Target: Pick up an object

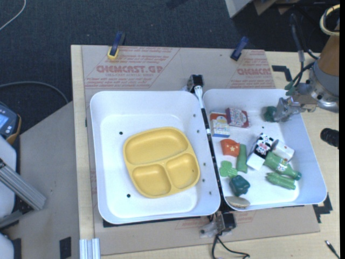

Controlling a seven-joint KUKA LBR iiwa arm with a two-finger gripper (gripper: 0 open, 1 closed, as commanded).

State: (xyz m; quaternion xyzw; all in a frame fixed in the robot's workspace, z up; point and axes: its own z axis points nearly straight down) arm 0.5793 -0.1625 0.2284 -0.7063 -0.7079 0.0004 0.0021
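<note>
Glossy plastic on matt board

A smooth yellow three-compartment plastic tray is seen in a shiny white plastic bin.

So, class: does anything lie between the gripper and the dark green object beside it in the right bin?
Nothing visible does. The gripper sits at the right bin's far right side, and the dark green object lies right against it.

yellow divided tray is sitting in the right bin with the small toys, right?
Not quite. The camera view shows the yellow divided tray in the left bin, by itself. The small toys are in the right bin.
</note>
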